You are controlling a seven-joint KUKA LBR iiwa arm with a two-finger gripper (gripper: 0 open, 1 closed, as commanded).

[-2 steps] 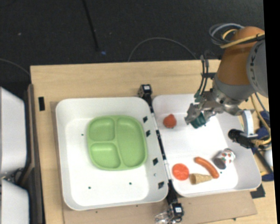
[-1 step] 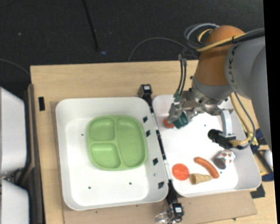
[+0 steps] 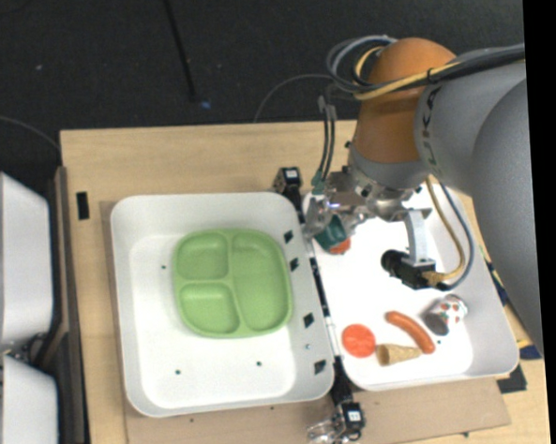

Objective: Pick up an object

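- Camera view, layout: the desk (image 3: pixel 87 172) carries two white bins side by side. The left bin (image 3: pixel 140 272) holds a green divided plate (image 3: pixel 233 283) lying flat near its middle.
- Camera view, arm: the arm (image 3: pixel 398 106) reaches in from the right, and its gripper (image 3: pixel 329 224) hangs over the far left corner of the right bin (image 3: pixel 484 359), close to the wall between the two bins.
- Camera view, the likely target: a small teal-and-red piece (image 3: pixel 334 238) sits right at the gripper's tip. I cannot make out whether it is being gripped, is only touched, or simply lies on the bin floor beneath.
- Camera view, gripper state: the wrist hides the tip from this angle, so I cannot tell whether the gripper is wide, narrow or closed on anything.
- Camera view, other candidates: along the near side of the right bin lie a red disc (image 3: pixel 358 340), a sausage (image 3: pixel 410 330), a tan cone (image 3: pixel 397 354) touching the sausage's end, and a speckled grey-and-white piece (image 3: pixel 445 314) just beside them. All are well apart from the gripper.
- Progress, as I judge it: the approach looks done and the gripper is at grasp position. A confirmed grip and a clear lift off the bin floor are not yet shown, so I count the pick as unfinished.
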